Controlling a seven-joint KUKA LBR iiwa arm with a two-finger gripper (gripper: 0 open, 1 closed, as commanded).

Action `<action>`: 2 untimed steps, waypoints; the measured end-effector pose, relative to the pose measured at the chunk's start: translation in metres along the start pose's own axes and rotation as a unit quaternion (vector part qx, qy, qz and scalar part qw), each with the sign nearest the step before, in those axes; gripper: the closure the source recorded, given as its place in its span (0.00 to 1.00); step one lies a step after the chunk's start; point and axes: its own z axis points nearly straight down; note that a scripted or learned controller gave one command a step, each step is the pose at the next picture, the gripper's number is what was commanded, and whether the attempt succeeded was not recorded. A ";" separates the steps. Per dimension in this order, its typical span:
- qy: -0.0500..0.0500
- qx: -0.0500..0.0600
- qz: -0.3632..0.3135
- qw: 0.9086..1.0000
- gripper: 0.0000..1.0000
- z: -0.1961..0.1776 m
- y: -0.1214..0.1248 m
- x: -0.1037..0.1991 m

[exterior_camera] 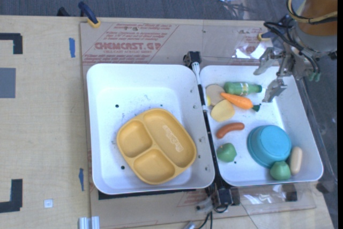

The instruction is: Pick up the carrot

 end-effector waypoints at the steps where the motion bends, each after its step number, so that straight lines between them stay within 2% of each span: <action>1: -0.003 0.000 -0.002 1.000 0.00 0.109 0.008 -0.022; 2: -0.002 -0.001 0.019 1.000 0.00 0.119 0.042 0.039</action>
